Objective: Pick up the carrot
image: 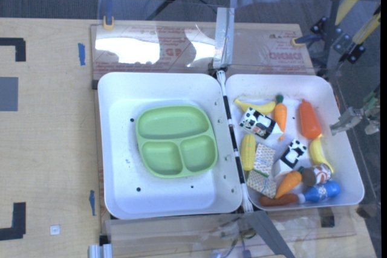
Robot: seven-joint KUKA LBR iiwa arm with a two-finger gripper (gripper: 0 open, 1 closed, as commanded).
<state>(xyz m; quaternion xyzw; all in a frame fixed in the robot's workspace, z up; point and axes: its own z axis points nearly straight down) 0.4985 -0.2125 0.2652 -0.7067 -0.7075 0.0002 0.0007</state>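
Observation:
A small orange carrot (pixel 280 116) with a green top lies in the back middle of the right bin (pixel 347 157), pointing toward the front. A second carrot (pixel 288 182) lies tilted near the front of the same bin. My gripper (pixel 342 124) sits at the bin's right rim, well to the right of both carrots and just beyond a long orange-red vegetable (pixel 309 119). Nothing shows in its grasp.
The right bin also holds a banana (pixel 251 105), corn (pixel 248 153), two cow-patterned blocks (pixel 257 123), another banana (pixel 318 151), a blue toy (pixel 320 192) and a red sausage (pixel 279 200). The left bin (pixel 115 130) bears a green divided plate (pixel 176 141).

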